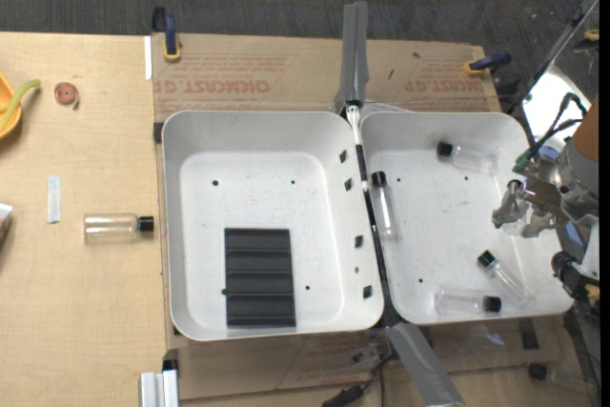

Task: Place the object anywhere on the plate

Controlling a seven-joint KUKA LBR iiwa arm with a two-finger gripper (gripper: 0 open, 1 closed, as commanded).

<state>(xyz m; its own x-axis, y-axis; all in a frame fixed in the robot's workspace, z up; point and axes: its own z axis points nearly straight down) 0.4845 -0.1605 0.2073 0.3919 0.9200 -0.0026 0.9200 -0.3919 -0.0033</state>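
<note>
While the arm reaches in from the right, its hand hangs over the right edge of the right bin, and whether it is open or closed cannot be told from here. Four clear vials with black caps lie in that bin: one near the top, one along the left wall, one just below the hand, and one at the bottom edge. None of them is between the hand's parts as far as can be seen. Next door, the left bin holds a dark ribbed plate, flat near its front. Well apart, another clear vial lies on the wooden bench.
</note>
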